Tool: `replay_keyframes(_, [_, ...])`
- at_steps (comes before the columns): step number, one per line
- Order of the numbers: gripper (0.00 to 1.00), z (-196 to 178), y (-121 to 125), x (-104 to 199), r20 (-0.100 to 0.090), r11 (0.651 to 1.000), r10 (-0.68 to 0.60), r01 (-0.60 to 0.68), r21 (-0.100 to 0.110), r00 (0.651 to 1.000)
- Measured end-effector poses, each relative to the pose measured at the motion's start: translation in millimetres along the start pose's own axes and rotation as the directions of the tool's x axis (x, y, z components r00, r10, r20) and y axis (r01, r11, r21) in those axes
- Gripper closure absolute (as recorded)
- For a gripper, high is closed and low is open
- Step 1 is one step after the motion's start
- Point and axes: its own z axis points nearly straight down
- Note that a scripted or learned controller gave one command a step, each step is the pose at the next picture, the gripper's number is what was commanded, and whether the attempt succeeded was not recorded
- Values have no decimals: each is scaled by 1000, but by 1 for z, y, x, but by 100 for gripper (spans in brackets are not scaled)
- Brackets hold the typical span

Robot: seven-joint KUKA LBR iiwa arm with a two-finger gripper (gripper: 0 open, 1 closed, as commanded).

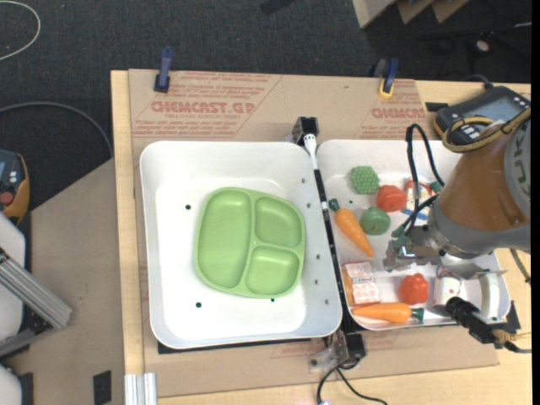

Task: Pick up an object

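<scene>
Reaches in from the right as a grey arm (506, 175) with an orange band (472, 201); ends in a gripper (406, 252) low over the right bin (337, 154), near that bin's middle; cannot tell whether the gripper is wide or narrow, since the wrist hides most of it from above; nothing seen held.

Lying loose in the right bin, all candidates for picking: a bumpy green ball (364, 179) near the far wall; a red tomato (390, 198) just beside it; a smooth green fruit (375, 220) below the tomato, close to the gripper's left; a carrot (353, 231) slanting along the left wall, touching or nearly touching the green fruit; a small pink packet (363, 283) flat on the floor; a second red fruit (413, 288) just right of the packet, just beyond the gripper towards the near wall; a second carrot (384, 313) lying along the near wall.

In the left bin (160, 226), a green divided plate (249, 243) with three compartments, lying flat near the middle.

Both bins side by side on a brown board (253, 99); two blue clamps (163, 70) on its far edge.
</scene>
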Motion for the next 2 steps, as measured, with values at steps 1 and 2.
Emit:
replay_keyframes(1, [100,48,0,-32,0,1000,0,0,0,1000])
replay_keyframes(2, [100,-61,3,46,-1,1000,-15,15,-15,1000])
